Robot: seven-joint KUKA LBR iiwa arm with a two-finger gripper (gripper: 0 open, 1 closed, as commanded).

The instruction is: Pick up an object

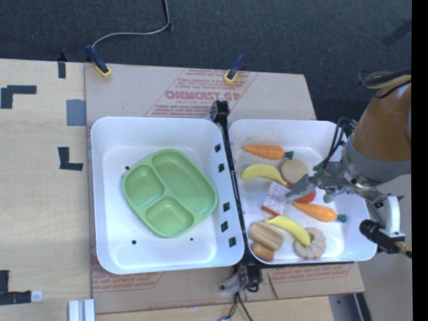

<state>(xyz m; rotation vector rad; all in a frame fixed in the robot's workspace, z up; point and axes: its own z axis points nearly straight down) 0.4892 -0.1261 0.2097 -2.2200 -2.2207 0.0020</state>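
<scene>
Gripper (pixel 302 191) hangs low in the right bin (pixel 328 127), its tip over a small red-and-white packet (pixel 275 197); whether its fingers are spread or pinching, I cannot tell. Around it lie two carrots (pixel 265 151) (pixel 317 211), two bananas (pixel 263 172) (pixel 291 227), a hot dog (pixel 265 235) and a round biscuit (pixel 293 170). Left bin (pixel 107 179) holds a green divided plate (pixel 169 192).
</scene>
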